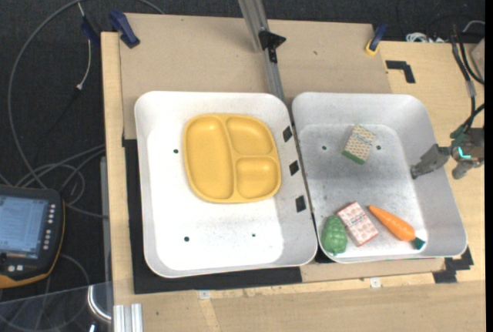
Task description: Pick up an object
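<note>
Gripper (428,162), partly cut off at three o'clock; finger state unclear. Carrot (394,225), pink box (358,223) at five o'clock.

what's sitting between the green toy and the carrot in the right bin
In the camera view, a small pink patterned box lies between the green toy and the carrot, near the front edge of the right bin.
</note>
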Controlling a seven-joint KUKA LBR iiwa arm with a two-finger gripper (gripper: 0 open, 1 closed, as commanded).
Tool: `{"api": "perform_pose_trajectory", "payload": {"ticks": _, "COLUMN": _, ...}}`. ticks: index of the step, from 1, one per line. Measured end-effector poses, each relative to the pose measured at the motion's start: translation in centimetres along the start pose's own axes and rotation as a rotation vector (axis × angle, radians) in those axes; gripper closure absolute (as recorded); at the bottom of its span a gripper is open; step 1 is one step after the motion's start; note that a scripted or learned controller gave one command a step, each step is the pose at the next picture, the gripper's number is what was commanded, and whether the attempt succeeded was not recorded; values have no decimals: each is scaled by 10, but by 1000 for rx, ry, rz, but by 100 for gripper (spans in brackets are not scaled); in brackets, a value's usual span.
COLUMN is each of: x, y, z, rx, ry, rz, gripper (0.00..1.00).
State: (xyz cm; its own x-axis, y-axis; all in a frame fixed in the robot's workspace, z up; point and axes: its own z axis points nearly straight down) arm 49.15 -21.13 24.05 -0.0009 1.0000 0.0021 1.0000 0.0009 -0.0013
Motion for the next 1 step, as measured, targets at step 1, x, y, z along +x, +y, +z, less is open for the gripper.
{"api": "perform_pose_trajectory", "payload": {"ticks": 1, "x": 6, "y": -8, "z": 57, "rx": 6, "ry": 2, "rz": 1, "gripper": 0}}
